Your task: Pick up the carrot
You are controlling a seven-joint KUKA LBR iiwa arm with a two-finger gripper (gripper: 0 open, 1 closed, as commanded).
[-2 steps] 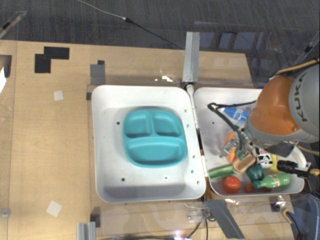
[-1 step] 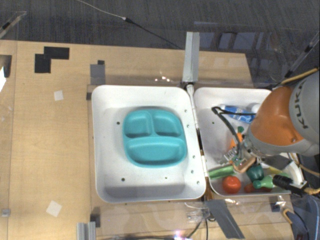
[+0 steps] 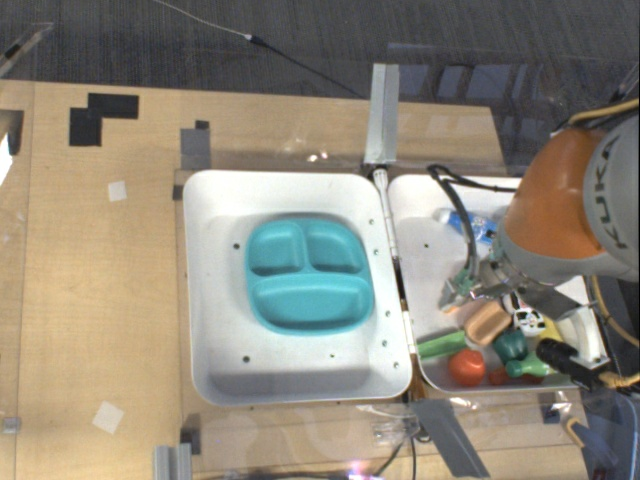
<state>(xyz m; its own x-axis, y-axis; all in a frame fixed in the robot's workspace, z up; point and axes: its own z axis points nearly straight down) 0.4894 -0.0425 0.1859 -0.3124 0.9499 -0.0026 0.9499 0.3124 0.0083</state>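
Carrot (image 3: 453,345) lies just beside the tool (image 3: 487,318), toward the left bin (image 3: 210,268).

"KUKA" lettering, cut off, on the arm's grey housing (image 3: 612,183)

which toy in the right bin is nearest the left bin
The long green piece: it lies by the right bin's left wall, while the red, tan and teal ones sit farther right.

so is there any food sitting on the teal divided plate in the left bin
No, the teal divided plate lies bare in the left bin, while the toy food is piled in the right bin near the arm.
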